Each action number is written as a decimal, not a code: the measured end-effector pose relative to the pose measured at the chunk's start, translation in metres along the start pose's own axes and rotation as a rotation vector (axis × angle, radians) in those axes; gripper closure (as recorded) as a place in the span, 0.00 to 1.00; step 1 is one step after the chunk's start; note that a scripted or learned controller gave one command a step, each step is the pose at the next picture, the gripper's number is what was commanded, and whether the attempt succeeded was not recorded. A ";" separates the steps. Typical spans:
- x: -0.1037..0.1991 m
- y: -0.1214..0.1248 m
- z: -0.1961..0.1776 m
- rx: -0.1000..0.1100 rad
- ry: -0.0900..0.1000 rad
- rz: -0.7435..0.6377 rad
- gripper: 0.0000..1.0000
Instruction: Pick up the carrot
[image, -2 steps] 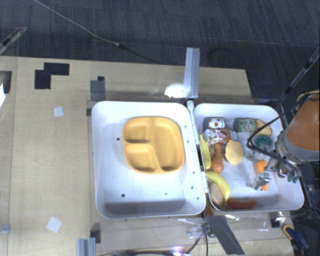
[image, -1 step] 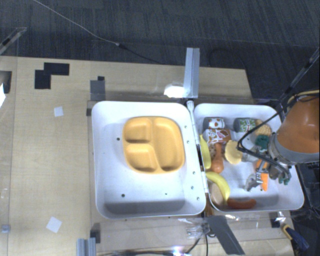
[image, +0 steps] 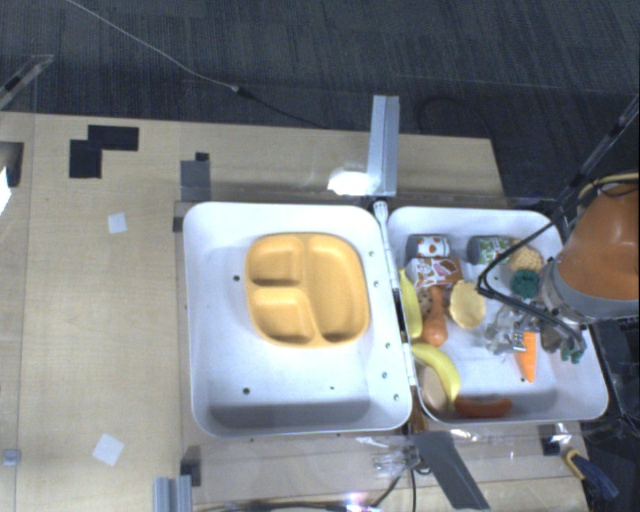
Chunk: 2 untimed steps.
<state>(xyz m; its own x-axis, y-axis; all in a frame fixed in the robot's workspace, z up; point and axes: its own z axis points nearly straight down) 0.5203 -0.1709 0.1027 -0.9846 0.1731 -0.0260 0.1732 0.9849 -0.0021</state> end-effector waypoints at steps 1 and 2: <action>0.025 -0.031 0.010 -0.002 0.017 -0.120 1.00; 0.009 -0.023 0.012 -0.003 0.011 -0.643 1.00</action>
<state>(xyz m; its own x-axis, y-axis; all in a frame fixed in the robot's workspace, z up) 0.5074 -0.1917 0.0908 -0.8920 -0.4520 -0.0102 -0.4519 0.8920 -0.0112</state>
